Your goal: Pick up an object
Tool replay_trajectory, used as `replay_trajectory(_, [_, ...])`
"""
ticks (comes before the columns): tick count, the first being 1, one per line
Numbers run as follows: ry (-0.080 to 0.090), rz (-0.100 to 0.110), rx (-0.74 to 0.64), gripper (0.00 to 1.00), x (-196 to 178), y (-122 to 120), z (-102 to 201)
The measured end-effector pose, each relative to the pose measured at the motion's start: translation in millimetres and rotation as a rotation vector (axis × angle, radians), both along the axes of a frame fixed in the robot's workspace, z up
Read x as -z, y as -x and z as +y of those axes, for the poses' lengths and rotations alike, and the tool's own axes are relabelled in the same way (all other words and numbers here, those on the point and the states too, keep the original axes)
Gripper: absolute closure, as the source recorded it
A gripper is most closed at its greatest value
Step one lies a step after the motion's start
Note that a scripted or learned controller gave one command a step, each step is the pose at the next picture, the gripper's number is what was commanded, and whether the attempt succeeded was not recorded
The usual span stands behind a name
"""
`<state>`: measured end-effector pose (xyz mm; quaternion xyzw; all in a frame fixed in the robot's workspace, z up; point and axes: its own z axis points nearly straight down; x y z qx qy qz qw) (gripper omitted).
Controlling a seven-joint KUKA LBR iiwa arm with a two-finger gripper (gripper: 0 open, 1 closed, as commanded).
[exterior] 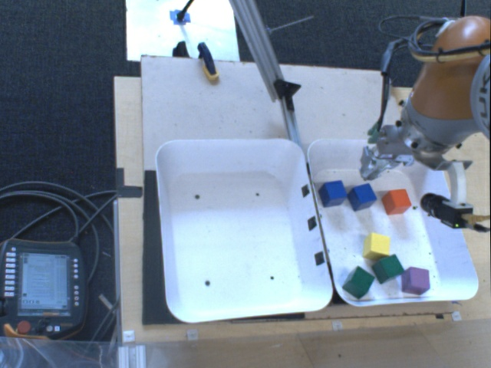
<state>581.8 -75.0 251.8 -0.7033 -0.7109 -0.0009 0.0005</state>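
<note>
The right bin [445, 271] holds several small cubes: two blue cubes [332, 192] [362, 196], an orange cube [397, 202], a yellow cube [377, 245], two green cubes [388, 267] [358, 281] and a purple cube [415, 280]. My gripper [375, 164] hangs over the far part of the right bin, just beyond the second blue cube and the orange cube. Nothing shows between its fingertips. The grey arm with its orange band reaches in from the right.
The left bin [230, 297] sits beside the right one. A metal pole [261, 44] slants across the back of the bench. A clamp [207, 61] lies at the far edge. A teach pendant [42, 286] with cables rests on the floor at left.
</note>
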Motion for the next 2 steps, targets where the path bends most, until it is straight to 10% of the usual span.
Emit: replay_trajectory(2, [-0.001, 0.001, -0.001, 1.00, 12.9, 36.8, 113.0])
